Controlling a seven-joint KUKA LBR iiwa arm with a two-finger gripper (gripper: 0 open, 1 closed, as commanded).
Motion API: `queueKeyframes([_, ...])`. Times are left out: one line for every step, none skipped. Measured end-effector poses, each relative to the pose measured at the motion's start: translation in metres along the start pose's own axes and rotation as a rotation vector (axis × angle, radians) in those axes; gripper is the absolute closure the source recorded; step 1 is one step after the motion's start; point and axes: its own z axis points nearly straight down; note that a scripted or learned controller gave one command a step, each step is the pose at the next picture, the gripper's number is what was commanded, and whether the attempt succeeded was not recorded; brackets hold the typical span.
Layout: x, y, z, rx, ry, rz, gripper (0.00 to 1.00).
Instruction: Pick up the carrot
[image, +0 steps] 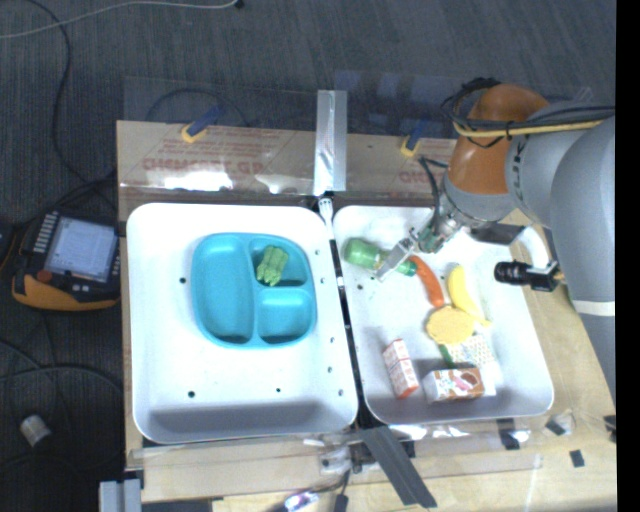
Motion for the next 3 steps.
queueKeyframes([0.099, 0.007, -0.076, -0.002, 0.005, 0.102, 0.00])
queueKeyframes([0.011, 0.016, -0.054, 0.000, 0.002, 0.150, 0.00])
queueKeyframes([-0.015, 0.004, -0.101, 0.000, -0.001, -0.006, 0.00])
